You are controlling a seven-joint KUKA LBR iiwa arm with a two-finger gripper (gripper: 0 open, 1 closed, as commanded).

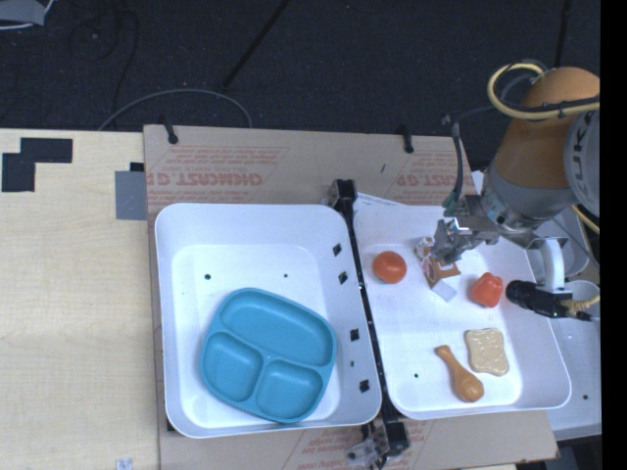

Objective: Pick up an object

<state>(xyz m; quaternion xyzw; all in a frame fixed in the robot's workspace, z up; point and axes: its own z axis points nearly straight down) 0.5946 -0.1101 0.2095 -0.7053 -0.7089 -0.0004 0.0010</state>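
Gripper (443, 254) low over the right bin (549, 380), near its back, fingers closed around a small brownish-and-white object (438, 270). Just left of it an orange-red ball (390, 266); to the right a red piece (487, 289); nearer the front a tan slice (487, 351) and a wooden-looking spoon shape (458, 372). In the left bin (186, 225), a blue divided tray (266, 352).

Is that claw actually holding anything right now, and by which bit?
It cannot be told: the claw sits low over a small brownish-and-white object in the right bin, hiding any grip.
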